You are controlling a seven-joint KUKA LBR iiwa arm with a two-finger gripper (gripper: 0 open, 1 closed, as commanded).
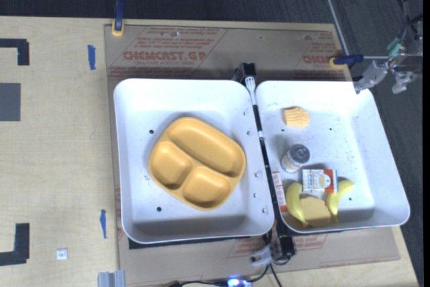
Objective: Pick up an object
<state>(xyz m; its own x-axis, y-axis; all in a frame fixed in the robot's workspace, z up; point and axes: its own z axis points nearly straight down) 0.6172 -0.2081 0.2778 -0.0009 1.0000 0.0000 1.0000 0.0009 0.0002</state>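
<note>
White plastic forms the two shallow bins, set side by side on a brown cardboard sheet (222, 44) laid over the wooden bench (54, 165). The left bin (127, 97) is occupied by a yellow divided tray (196, 162), lying at a slant. In the right bin (376, 138) the smaller things are gathered: a pale yellow ridged piece (295, 117) near the far end, a small round can (295, 157) in the middle, and at the near end a little red and white carton (316, 181) touching a banana (302, 205).

The gripper (398, 67) is seen at the right edge, just beyond the far corner of the right bin, well apart from every object; whether it is open or closed cannot be told, and nothing is seen held in it.

For a good pick, a thing standing alone is best chosen. The ridged piece and the can are each free of neighbours, so a straight descent over either would probably be cleanest; the carton and banana are crowded together and could be knocked.

On the cardboard, red print reading roughly "CHEMCAST GP" can be made out. The carton's label is too small to be read.
</note>
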